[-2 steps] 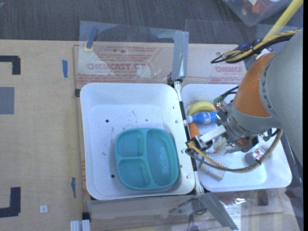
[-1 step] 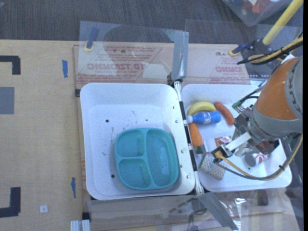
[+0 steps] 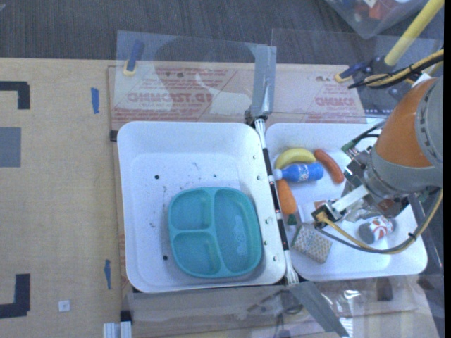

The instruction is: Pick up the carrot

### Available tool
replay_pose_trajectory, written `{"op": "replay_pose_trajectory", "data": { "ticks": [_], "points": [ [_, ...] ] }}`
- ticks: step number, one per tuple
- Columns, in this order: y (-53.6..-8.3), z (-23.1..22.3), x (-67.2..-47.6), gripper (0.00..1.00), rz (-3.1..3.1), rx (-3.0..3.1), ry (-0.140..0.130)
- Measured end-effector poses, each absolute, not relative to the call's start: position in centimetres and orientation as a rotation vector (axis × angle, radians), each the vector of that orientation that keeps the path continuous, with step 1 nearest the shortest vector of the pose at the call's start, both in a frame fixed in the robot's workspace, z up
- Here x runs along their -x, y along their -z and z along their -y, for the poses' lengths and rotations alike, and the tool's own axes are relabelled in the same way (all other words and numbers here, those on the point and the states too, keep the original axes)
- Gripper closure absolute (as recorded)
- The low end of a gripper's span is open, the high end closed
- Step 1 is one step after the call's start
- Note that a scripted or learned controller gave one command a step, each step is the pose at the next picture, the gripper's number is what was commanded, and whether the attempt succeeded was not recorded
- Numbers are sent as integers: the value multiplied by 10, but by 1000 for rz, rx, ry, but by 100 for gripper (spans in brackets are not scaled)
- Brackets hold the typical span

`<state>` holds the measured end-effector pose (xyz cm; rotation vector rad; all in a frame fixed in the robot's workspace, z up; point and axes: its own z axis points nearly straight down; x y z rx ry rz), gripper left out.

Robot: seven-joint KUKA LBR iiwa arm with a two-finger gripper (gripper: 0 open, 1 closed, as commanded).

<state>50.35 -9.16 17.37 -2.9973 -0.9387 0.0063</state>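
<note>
The carrot point(image 3: 287, 198) is a short orange stick with a green end, lying along the left wall of the right bin point(image 3: 409, 263). My gripper point(image 3: 377, 208) hangs over the right half of that bin, well to the right of the carrot and apart from it. The grey wrist and orange band cover it from above. Just below it lies a small white and red object point(image 3: 374, 230).
Behind the carrot lie a yellow banana point(image 3: 294, 155), a blue bottle point(image 3: 303, 173) and a red-orange sausage point(image 3: 329, 165). A tan speckled block point(image 3: 312, 244) rests at the bin's front left. The left bin point(image 3: 141, 189) holds a teal divided plate point(image 3: 213, 232).
</note>
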Motion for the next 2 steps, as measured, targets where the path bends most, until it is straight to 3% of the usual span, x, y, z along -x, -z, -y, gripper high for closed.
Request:
{"op": "replay_pose_trajectory", "data": {
  "ticks": [1,2],
  "points": [
    [-174,91,-504,0,939,2997,-6],
    [-114,115,-509,0,1224,2908,46]
  ]
}}
